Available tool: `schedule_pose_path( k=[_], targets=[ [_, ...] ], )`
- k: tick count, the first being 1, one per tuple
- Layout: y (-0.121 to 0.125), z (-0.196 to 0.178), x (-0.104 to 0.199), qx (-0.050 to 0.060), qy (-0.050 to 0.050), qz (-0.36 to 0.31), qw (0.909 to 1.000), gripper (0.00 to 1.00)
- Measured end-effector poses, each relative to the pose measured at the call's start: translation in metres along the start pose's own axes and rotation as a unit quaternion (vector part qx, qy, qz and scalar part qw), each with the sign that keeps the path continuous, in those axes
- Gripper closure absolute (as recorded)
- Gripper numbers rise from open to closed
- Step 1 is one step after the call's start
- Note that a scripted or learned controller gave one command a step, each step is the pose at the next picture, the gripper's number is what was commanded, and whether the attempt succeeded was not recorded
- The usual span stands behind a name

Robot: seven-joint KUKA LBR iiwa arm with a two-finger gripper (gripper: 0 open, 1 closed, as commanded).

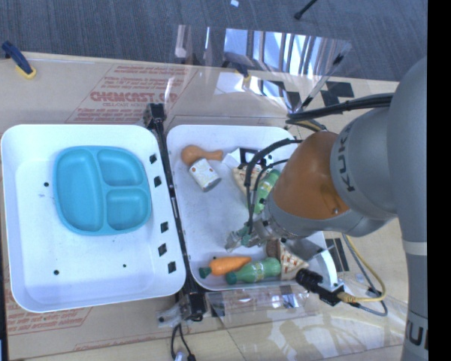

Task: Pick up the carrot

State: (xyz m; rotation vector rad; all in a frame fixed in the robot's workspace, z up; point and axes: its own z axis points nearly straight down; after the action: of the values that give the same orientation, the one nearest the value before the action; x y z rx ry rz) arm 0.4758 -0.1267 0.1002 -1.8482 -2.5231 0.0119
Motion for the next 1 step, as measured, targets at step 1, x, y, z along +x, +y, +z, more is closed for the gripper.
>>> schedule_pose_path(
  k=[1],
  targets=[
    [0.0,0.0001,0.0001,0.0,0.0,0.0,1.0,0.0]
  ],
)
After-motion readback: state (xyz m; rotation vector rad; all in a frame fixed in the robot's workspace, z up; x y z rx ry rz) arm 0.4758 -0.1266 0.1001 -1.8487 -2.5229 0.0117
